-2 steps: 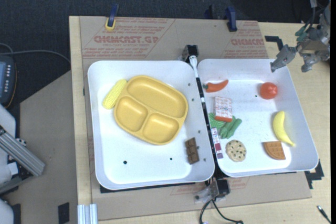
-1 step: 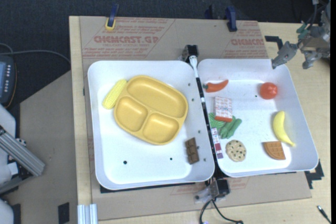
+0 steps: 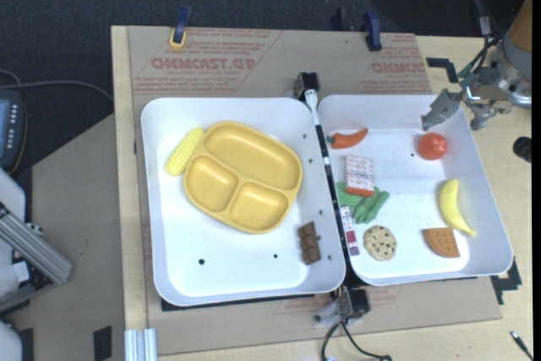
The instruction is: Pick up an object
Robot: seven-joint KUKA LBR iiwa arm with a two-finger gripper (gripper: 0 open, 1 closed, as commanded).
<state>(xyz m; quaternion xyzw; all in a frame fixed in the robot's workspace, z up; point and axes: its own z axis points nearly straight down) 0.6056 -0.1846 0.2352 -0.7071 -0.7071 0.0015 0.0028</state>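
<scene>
Corn [image 3: 184, 150], yellow and stubby, lies at the far left of the left bin [image 3: 169, 254], touching the rim of a yellow divided plate [image 3: 243, 175] that sits tilted near the bin's middle. Right of the plate, near the bin's inner edge, lies a small brown chocolate bar [image 3: 309, 242]. Both bins rest on a worktop [image 3: 254, 59] covered with printed brown board, with a yellow clamp [image 3: 178, 33] and a blue clamp [image 3: 370, 28] along its far edge.

Across the seam, the right bin [image 3: 490, 207] carries the rest. A red chili pepper [image 3: 348, 137] lies near its upper left corner. Below it sits a pink-and-white wafer packet [image 3: 359, 172], and just below that a cluster of green beans [image 3: 367, 200]. A round chocolate-chip cookie [image 3: 380, 243] lies near the front edge, with a brown waffle piece [image 3: 441, 242] to its right. A red tomato [image 3: 432, 145] sits toward the far side of the bin, and a yellow banana [image 3: 455, 205] lies between it and the waffle piece, closer to the right wall.

At the right bin's far right corner hangs the gripper [image 3: 461, 112], above and just right of the tomato. Its fingers [image 3: 440, 110] are spread apart and hold nothing.
</scene>
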